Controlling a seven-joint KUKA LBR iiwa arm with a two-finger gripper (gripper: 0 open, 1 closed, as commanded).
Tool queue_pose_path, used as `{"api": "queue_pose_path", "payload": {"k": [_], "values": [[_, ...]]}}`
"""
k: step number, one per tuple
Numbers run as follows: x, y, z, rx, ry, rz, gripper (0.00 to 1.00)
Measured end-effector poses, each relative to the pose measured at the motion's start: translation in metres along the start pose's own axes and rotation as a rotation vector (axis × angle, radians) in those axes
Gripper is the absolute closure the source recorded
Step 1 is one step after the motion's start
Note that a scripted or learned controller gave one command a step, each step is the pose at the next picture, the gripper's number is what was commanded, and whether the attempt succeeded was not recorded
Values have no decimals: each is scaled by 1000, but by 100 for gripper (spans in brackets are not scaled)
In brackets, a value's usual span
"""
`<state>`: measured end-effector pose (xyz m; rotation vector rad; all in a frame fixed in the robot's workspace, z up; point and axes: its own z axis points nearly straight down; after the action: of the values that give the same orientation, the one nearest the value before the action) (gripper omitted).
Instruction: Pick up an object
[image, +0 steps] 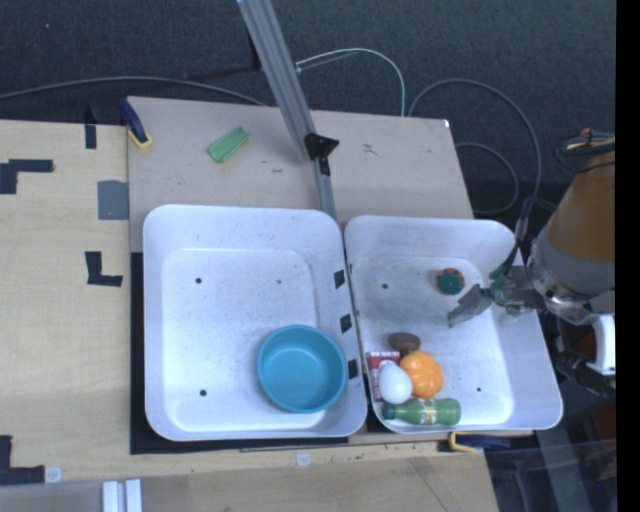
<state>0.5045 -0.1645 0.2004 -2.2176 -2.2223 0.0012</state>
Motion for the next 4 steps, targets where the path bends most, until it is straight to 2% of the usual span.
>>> {"api": "queue_pose_path", "payload": {"k": [1, 2, 3, 4], "values": [[0, 0, 0, 0, 0, 0, 0], [2, 1, 64, 6, 1, 1, 0], [2, 1, 113, -2, -3, 1, 0], [3, 1, 101, -1, 0, 0, 100]]}}
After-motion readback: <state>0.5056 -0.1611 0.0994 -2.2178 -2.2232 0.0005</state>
